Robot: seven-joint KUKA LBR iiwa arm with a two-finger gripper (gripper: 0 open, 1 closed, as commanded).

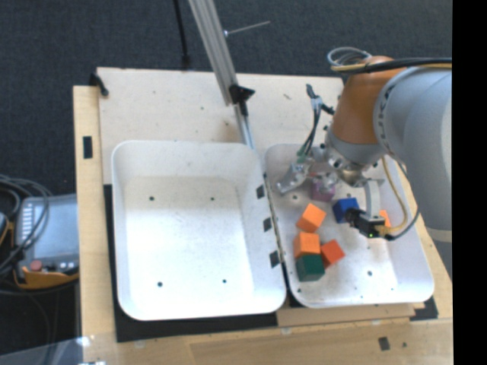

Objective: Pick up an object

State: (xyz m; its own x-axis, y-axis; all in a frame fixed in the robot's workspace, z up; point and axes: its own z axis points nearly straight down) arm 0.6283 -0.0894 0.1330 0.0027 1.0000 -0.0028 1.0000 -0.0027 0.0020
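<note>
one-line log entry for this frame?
arm over right bin | gripper low near purple block | nothing visibly held | orange blocks, green block loose

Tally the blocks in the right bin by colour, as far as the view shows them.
Orange blocks: 2
Red-orange block: 1
Dark green block: 1
Blue block: 1
Purple block, partly hidden under the gripper: 1
Total: 6

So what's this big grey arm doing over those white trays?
The arm reaches in from the right and hangs over the right-hand bin, trying to pick something up. Its gripper sits low near the bin's far end, close to a purplish block. Loose in that bin lie two orange blocks, a red block, a green block and a blue block. Nothing looks lifted yet. The left bin sits beside it.
</note>
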